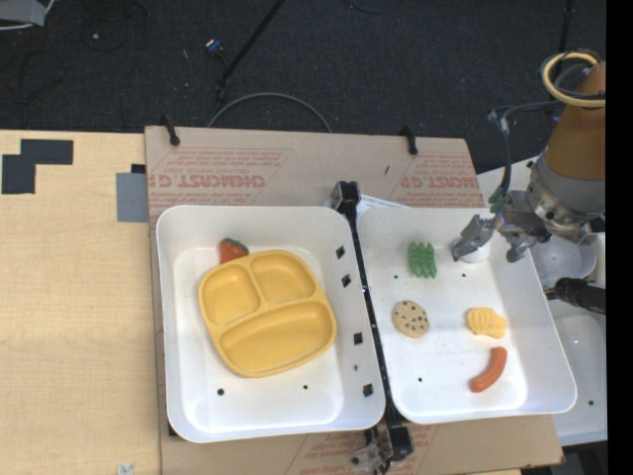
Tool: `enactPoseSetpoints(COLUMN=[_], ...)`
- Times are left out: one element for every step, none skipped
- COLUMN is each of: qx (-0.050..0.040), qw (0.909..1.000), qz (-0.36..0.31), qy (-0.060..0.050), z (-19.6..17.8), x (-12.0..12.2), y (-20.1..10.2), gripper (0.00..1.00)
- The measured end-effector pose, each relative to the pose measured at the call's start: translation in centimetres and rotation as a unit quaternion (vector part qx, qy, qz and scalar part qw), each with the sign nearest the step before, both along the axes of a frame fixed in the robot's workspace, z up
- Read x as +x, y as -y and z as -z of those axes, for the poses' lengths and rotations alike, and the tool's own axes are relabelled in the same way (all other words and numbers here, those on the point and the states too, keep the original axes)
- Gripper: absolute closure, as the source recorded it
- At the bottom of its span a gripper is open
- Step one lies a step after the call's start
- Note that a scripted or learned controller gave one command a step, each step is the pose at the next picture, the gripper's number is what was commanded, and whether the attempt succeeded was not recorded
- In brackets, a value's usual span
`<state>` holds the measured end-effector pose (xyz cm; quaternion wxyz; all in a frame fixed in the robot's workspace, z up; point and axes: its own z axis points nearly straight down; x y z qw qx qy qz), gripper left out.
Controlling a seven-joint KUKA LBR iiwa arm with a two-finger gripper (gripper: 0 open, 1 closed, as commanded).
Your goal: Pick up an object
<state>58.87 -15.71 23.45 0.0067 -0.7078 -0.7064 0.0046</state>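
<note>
Your gripper [492, 238] hangs over the right bin's [539, 384] upper right part, fingers apart with nothing between them. The arm is cut off at the frame's right. Below it lie a green piece [422, 259], a cookie [409, 319], a yellow piece [486, 322] and a sausage [489, 369]. In the left bin [188, 404], the yellow tray [267, 311] half hides a red item [232, 249], possibly a strawberry.

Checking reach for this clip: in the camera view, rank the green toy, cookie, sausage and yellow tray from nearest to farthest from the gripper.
From the gripper:
1. Green toy, just left.
2. Cookie, lower left.
3. Sausage, bin's near end.
4. Yellow tray, left bin.
</note>
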Motion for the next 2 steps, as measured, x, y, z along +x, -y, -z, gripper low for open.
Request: enactPoseSetpoints(qx=[-0.0011, -0.0009], qw=[1.0000, 1.0000], qz=[-0.001, -0.001], qy=[0.006, 0.005], z=[-0.7, 3.6], x=[0.2, 0.4], y=[0.0, -0.3], gripper=[0.00, 0.00])
